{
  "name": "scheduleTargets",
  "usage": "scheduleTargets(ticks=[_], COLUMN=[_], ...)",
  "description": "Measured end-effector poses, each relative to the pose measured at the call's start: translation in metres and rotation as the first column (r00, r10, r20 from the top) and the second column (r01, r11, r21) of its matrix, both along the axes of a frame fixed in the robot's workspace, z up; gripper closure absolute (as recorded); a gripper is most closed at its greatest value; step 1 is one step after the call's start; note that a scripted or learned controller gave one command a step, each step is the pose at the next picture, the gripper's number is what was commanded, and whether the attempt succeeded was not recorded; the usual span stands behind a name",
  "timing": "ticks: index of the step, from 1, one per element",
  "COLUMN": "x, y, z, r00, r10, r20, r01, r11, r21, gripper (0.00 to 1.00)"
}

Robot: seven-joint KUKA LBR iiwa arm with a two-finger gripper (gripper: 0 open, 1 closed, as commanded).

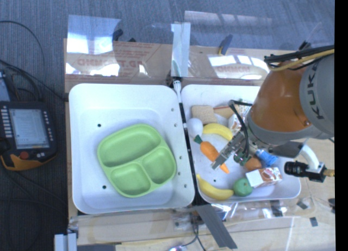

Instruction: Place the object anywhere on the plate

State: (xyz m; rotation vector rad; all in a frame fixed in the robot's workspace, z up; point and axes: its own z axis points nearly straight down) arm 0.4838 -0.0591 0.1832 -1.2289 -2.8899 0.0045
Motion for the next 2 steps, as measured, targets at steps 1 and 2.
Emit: scheduleTargets(ticks=[1,2], x=[0.0243,0.0244], y=[0.0746,0.0744], z=[-0.0003,-0.0002], r00=[0.955,0.956], r10=[0.295,0.295], r20=[0.001,0.001], r01=[-0.295,-0.295], r11=[0.955,0.956], r21=[0.003,0.002], gripper=[1.00,0.00])
